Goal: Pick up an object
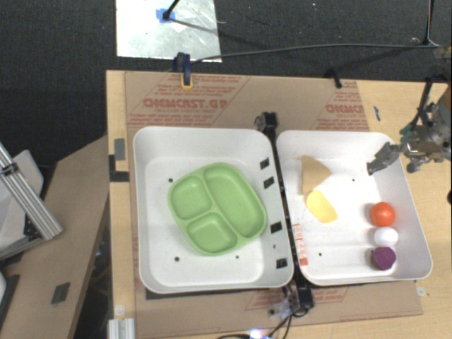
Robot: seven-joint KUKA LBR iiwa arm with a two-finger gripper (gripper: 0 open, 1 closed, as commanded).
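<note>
In the right bin (339, 145) lie a tan wedge (313, 171), a yellow lump (321, 207), an orange ball (382, 213), a white ball (385, 236) and a purple ball (383, 258). The three balls line up along the bin's right wall. My gripper (395, 164) hangs over the bin's far right corner, above and behind the orange ball. It is open, with nothing between its fingers. One grey finger (380, 159) points down-left toward the bin floor.
The left bin (152, 189) holds a green divided plate (217, 208). Black clips (268, 182) join the two bins along their shared wall. A blue clamp (183, 68) sits on the cardboard base behind the bins.
</note>
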